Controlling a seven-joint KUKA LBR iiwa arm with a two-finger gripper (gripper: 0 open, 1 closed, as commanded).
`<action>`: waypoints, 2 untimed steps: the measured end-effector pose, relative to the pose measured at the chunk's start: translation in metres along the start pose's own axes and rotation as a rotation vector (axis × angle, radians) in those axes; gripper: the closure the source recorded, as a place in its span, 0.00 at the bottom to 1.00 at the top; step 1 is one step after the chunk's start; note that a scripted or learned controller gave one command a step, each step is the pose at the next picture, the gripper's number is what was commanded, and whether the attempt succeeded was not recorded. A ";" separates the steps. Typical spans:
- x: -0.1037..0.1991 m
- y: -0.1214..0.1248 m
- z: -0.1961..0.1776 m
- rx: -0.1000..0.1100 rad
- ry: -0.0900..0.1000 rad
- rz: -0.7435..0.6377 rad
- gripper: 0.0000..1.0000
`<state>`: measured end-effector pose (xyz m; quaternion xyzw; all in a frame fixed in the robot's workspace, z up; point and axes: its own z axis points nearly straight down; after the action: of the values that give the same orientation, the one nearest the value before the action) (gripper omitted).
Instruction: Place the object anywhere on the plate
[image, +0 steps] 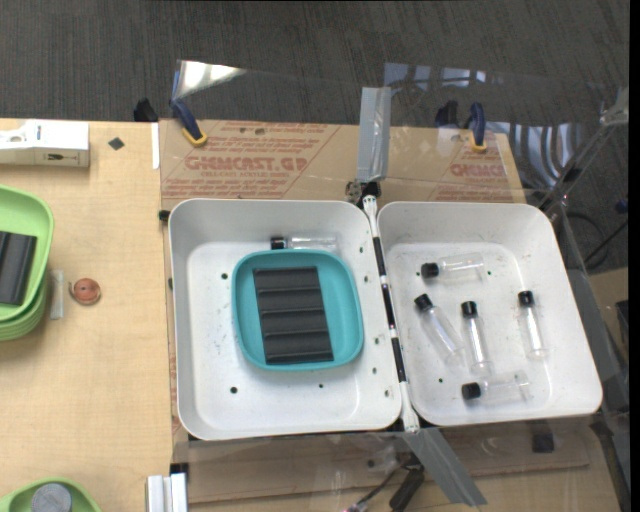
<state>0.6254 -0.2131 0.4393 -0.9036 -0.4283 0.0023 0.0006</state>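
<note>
Teal plate (298, 310), vials (470, 325) apart.

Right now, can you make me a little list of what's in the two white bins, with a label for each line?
left bin: holds a teal plate and one vial
teal plate: square with rounded corners, in the bin's middle, carrying a black ridged insert
vial by plate: clear with a black cap, lying just beyond the plate's far edge, not on it
right bin: holds five clear vials with black caps, all lying apart
vial examples: one at the far side, one at the near side
vials on plate: none
</note>
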 end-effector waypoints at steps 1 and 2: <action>0.014 0.019 0.000 0.000 0.001 0.108 0.00; 0.014 0.019 0.000 0.000 0.000 0.109 0.00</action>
<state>0.6492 -0.2148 0.4397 -0.9256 -0.3785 0.0021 0.0005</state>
